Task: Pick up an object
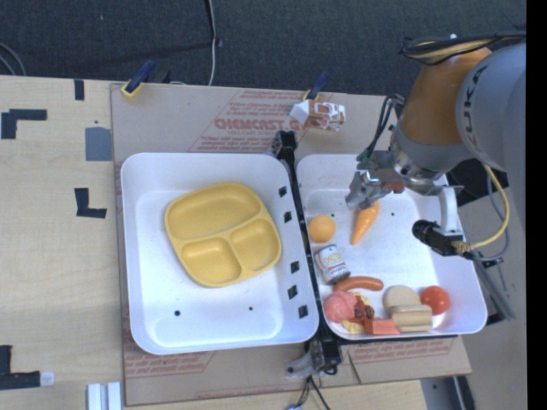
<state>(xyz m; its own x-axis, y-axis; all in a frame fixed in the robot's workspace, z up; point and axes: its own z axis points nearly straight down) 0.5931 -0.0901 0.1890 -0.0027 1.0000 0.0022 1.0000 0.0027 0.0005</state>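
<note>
Gripper (371,191) over right bin (468,301), fingers seemingly closed on carrot (365,221) top; orange ball (321,228) nearby.

Red print runs across the brown cardboard sheet (248,126) that lies under the 2 bins; the largest word seems to read "CHEMCAST", though it is faint and partly covered. More red lettering shows along the sheet's bottom edge, too small to read. The small can (332,263) in the right bin (444,254) bears a label, but its text is illegible.
</note>
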